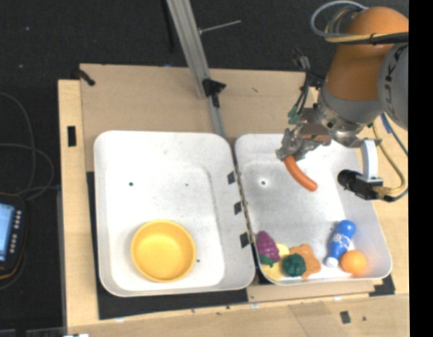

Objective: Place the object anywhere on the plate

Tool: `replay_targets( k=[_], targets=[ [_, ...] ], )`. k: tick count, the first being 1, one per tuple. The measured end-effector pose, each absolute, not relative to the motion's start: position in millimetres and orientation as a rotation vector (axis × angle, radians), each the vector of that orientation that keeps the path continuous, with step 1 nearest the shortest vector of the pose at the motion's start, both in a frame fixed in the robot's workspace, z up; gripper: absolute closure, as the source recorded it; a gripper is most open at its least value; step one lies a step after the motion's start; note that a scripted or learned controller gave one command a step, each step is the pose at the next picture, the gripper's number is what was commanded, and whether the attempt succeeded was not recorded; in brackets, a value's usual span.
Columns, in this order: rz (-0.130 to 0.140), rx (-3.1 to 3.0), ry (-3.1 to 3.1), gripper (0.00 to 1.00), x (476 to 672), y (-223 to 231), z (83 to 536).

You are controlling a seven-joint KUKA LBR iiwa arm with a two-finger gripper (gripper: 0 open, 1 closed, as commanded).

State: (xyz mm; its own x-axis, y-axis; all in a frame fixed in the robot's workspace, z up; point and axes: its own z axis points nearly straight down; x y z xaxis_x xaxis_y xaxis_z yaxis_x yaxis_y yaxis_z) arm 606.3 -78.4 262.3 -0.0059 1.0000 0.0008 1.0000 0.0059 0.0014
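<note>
Camera view, arm: the grey KUKA arm with its orange band (363,30) comes in from the right and hangs above the back of the right bin.
Camera view, gripper: the gripper (292,153) points down and left over the right bin's back left part; its fingers are pressed onto the upper end of the toy carrot.
Camera view, toy carrot: the orange toy carrot (301,173) hangs tilted from the fingers, its free end pointing down and to the right, above the bin floor.
Camera view, plate: the yellow plate (163,250) sits in the front part of the left bin, well apart from the carrot and the gripper.
Camera view, left bin: the white left bin (132,160) holds the plate.
Camera view, right bin: the white right bin (286,216) lies just beside the left one, their edges meeting along the middle.
Camera view, front row of the right bin: a purple toy (267,246) sits at the left, then a dark green toy (294,265) touching a tan piece (309,257), then a blue and white bottle (340,242) lying tilted, with an orange ball (354,262) just beside its lower end.
Camera view, bench: the tan bench (146,97) bears both bins, and a grey metal pole (191,41) slants up from its back edge.
</note>
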Motion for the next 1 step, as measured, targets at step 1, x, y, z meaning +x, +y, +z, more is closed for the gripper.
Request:
replay_targets(
  k=[1],
  targets=[
    [0.002,2.218,2.225,1.0,587.5,-42.6,258.7]
  ],
)
